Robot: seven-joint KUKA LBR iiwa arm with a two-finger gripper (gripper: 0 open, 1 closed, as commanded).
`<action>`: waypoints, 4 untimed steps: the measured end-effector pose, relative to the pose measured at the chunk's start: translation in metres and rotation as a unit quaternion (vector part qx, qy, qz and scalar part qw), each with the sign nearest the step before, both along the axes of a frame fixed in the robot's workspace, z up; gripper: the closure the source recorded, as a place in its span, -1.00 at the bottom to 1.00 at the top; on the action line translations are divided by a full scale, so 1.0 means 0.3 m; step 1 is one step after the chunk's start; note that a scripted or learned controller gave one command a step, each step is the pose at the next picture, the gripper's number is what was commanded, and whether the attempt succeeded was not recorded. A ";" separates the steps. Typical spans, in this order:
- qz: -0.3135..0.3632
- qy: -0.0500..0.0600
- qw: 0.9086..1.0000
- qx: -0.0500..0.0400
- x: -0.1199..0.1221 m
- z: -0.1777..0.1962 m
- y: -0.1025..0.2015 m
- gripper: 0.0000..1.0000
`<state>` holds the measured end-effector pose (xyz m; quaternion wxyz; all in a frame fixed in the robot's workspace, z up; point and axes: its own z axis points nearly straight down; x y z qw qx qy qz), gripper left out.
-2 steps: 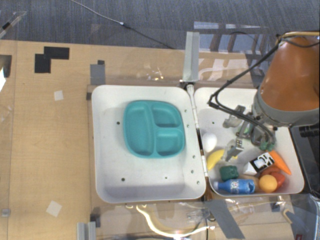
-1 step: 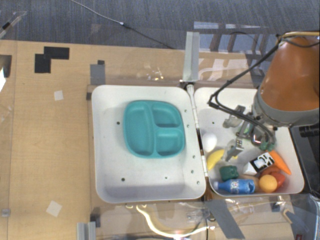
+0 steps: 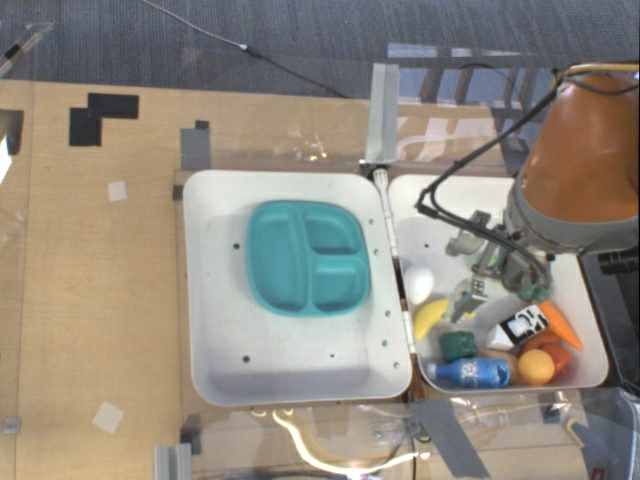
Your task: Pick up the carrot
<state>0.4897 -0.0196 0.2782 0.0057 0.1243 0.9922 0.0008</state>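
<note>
Whether the jaws stand open or closed cannot be told: the gripper [image 3: 500, 273] is a tangle of metal under the orange band, low over the right bin [image 3: 440, 203]. From it, the carrot [image 3: 560, 324] lies at about four o'clock, near but apart, slanted against the bin's right wall (likely where the clutter crowds it). A black-and-white block [image 3: 524, 323] touches its left side and an orange ball [image 3: 537, 367] sits just below, so a clean grasp probably needs an approach along its free upper edge.
</note>
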 end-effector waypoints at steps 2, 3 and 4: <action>-0.091 0.006 0.996 0.001 0.039 -0.321 0.110 -1.00; -0.088 -0.002 0.996 0.002 0.053 -0.271 0.110 1.00; -0.243 0.003 0.970 0.003 -0.004 -0.310 0.277 1.00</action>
